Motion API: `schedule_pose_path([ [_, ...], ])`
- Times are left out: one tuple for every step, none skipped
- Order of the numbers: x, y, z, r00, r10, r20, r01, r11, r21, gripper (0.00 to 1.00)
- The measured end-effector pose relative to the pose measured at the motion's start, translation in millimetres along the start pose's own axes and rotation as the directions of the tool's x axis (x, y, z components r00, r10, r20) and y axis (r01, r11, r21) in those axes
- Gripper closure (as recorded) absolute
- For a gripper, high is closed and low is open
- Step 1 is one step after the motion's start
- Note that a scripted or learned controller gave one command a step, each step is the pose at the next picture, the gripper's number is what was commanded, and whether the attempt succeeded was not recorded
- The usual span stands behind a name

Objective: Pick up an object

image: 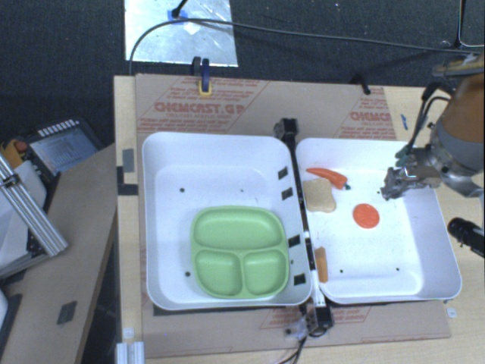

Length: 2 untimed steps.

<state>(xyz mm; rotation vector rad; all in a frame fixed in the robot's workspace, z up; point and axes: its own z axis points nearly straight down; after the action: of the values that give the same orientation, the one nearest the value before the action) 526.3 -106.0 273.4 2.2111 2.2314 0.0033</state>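
The right bin [424, 271] holds a red-orange chili pepper [328, 176], a beige bread-like piece [319, 196], a flat orange-red disc [367, 216] and a small orange stick [321, 265] against its left wall. My gripper [395, 183] hangs over the bin's upper right part, to the right of the pepper and above the disc. Nothing shows between its fingers.
The left bin [163, 203] bears a green divided plate [239, 250]. A black divider [292, 180] with clips runs between the bins. Cables and a foil sheet [182, 17] lie beyond the bench's far edge. A black part [467, 233] juts in at the right.
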Motion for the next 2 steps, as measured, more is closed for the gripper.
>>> schedule_pose_path([
  [49.8, 10.6, 4.6, 1.000, 0.000, 0.000, 0.000, 1.000, -0.001, 1.00],
  [100.8, 31.8, 5.1, 1.000, -0.001, 0.000, 0.001, 1.000, -0.001, 1.00],
])
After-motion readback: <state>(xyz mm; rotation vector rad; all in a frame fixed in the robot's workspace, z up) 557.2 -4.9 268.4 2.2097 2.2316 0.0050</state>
